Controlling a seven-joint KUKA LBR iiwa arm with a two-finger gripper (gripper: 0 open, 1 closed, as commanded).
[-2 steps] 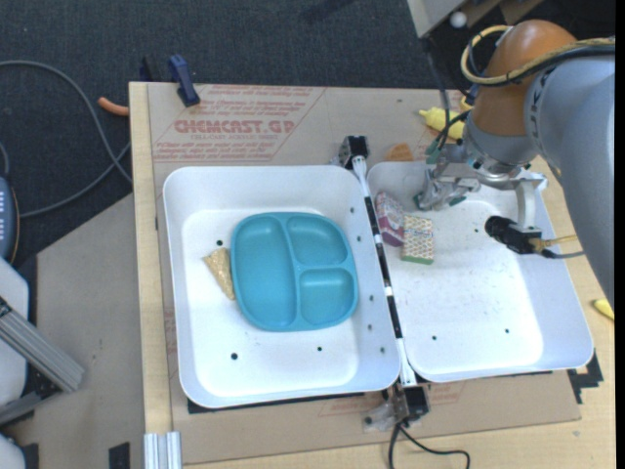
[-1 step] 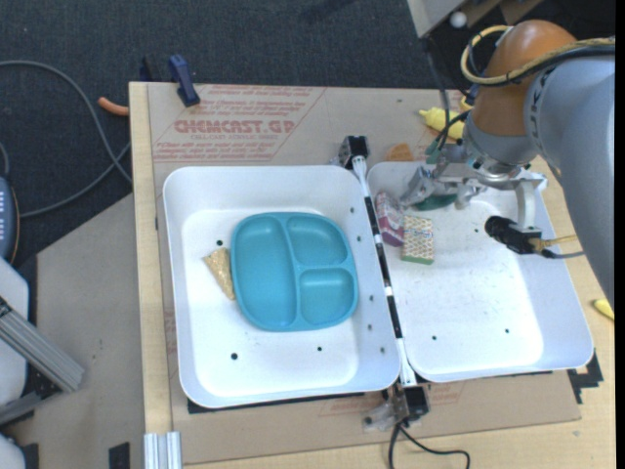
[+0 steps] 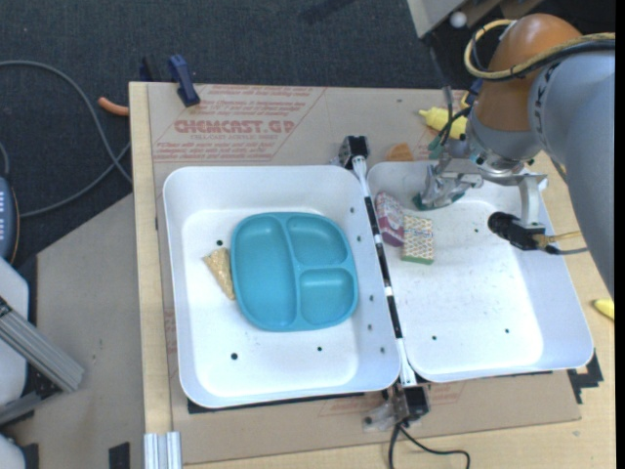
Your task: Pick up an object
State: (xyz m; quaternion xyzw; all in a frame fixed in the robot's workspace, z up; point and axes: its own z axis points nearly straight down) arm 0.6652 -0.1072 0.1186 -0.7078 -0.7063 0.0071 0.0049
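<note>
Gripper [image 3: 437,191] sits low in the right white bin [image 3: 508,330], near the chequered sponge block [image 3: 419,238]; honestly can't tell its state. I'd centre over the block before closing.

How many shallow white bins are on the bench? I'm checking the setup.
2. The left shallow white bin holds a blue divided plate; the right shallow white bin sits beside it, where the gripper reaches in.

Big smooth grey arm [image 3: 586,115] casing here, rounded and glossy orange band [image 3: 522,71] above the wrist, a yellow cable looping over that band, then a silvery metal wrist ring and a small metallic gripper [image 3: 437,191] with a black fitting beside it.
</note>
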